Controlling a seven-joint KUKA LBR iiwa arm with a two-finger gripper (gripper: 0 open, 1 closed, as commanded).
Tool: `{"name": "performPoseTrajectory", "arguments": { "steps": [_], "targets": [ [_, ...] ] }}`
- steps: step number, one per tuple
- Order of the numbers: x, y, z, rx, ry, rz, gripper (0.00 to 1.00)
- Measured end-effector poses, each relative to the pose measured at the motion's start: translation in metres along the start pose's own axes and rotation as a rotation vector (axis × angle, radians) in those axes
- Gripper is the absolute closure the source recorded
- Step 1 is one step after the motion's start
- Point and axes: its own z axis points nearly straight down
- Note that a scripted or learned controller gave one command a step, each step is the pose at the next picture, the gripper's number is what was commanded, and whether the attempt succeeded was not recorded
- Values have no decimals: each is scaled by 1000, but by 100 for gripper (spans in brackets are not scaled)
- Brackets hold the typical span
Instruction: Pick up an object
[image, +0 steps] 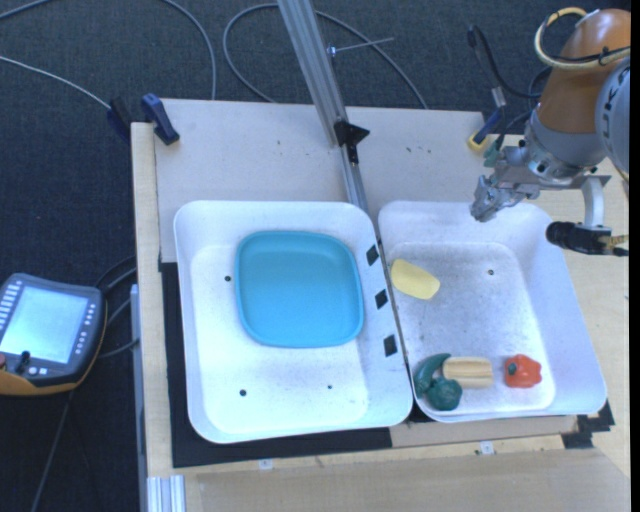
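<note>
My gripper (486, 203) hangs over the far edge of the right bin (560, 290), near its back rim, with nothing seen between its fingers. In that bin a yellow lemon-like piece (414, 279) lies by the left wall. Along the near wall sit a dark green vegetable (438, 382), a tan block (468, 372) and a red pepper-like piece (521, 371). All of these lie well below and apart from the gripper.
The left bin (200, 300) holds a blue square plate (299, 287). A metal pole (322, 80) slants up from between the bins. A teach pendant (45, 330) lies off the bench at left. Blue clamps (160, 117) sit at the bench's far corners.
</note>
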Motion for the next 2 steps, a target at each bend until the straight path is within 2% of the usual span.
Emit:
{"name": "performPoseTrajectory", "arguments": {
  "steps": [1,2],
  "targets": [
    [0,1,-50,-1,0,0,100],
    [42,-20,-43,4,1,-3,100]
  ]
}}
